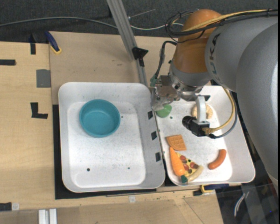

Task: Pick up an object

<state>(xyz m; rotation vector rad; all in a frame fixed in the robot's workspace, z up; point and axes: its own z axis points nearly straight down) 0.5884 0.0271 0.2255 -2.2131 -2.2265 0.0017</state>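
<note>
My gripper (159, 101) hangs over the near-left corner of the right bin (238, 171), close to the wall shared with the left bin. Directly under it lies a small green object (165, 110), partly covered by the gripper. I cannot tell whether the gripper touches it. Further toward the front of the same bin lie a tan square cracker (176, 142), an orange carrot (178, 164), a pizza slice (192, 169) and a reddish sausage (217, 159). A pale round piece (200, 110) sits behind the arm's black fitting.
The left bin (107, 171) holds a teal bowl (100, 117) at its back left. A slanted metal pole (126, 31) crosses the bench behind the bins. The arm's bulky grey body (252, 78) covers the right bin's back right part.
</note>
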